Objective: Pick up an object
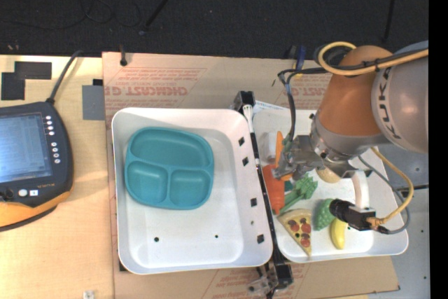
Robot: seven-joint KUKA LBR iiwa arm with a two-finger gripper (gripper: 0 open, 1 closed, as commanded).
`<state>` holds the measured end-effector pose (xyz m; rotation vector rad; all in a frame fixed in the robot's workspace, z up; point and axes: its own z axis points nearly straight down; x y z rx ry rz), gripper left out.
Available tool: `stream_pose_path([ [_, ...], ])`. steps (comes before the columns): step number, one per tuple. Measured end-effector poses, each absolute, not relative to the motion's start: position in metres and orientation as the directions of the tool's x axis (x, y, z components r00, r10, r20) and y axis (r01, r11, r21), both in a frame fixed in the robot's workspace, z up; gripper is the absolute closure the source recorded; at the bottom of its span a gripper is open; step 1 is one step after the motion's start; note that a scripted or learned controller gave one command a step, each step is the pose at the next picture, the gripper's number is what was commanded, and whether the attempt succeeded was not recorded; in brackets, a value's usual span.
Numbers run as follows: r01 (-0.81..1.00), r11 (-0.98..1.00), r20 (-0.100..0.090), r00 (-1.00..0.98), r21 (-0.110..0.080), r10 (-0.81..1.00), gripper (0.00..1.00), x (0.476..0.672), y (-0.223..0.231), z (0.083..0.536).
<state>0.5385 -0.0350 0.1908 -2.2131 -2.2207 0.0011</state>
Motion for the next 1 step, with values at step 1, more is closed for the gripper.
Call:
stream_pose_path([
  [1,1.000,0.002,0.002,-0.002,-0.006,1.000,1.00,0.5273,0.0065,0.1868],
])
